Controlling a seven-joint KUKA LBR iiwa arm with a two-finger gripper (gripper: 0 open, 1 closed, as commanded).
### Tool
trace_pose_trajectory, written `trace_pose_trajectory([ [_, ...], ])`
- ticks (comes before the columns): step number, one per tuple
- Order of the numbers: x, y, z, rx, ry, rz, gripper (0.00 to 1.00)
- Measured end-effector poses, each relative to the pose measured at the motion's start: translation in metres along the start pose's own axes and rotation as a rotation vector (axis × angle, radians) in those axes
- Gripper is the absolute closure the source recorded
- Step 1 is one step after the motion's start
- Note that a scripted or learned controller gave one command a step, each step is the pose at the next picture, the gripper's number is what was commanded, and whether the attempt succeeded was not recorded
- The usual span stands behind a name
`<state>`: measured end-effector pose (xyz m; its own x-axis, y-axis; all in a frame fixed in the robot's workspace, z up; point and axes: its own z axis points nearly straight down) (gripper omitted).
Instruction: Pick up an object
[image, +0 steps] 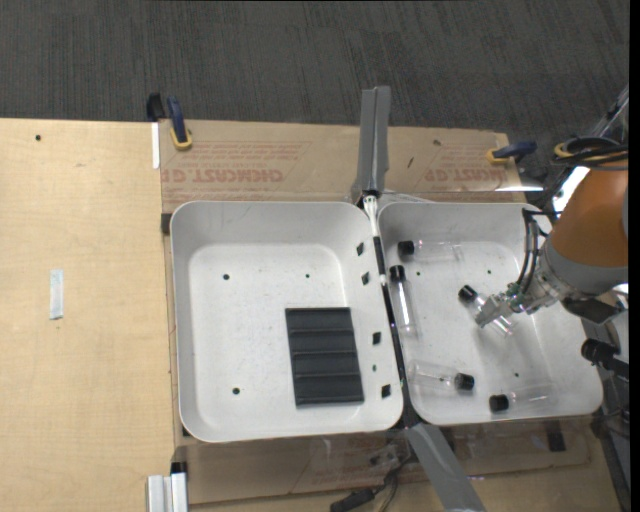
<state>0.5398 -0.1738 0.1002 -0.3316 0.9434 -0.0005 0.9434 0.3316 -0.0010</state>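
Several clear tubes with black caps lie flat and scattered in the right bin (440, 405): one (403, 299) along its left wall, one (430, 249) near the back, one (468, 295) mid-bin, two (440, 378) at the front

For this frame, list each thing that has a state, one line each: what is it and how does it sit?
Black ridged block: lying flat in the left bin.
Clear tubes with black caps: several, lying on their sides, scattered in the right bin.
Gripper: low inside the right bin, beside a black cap.
Arm: reaching in over the right bin's right edge.
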Motion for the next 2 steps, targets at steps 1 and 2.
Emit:
trace_pose_trajectory([
  [1,0.036,0.031,-0.111,0.001,-0.001,0.137,1.00],
  [2,0.081,0.098,-0.114,0.002,-0.001,0.133,1.00],
])
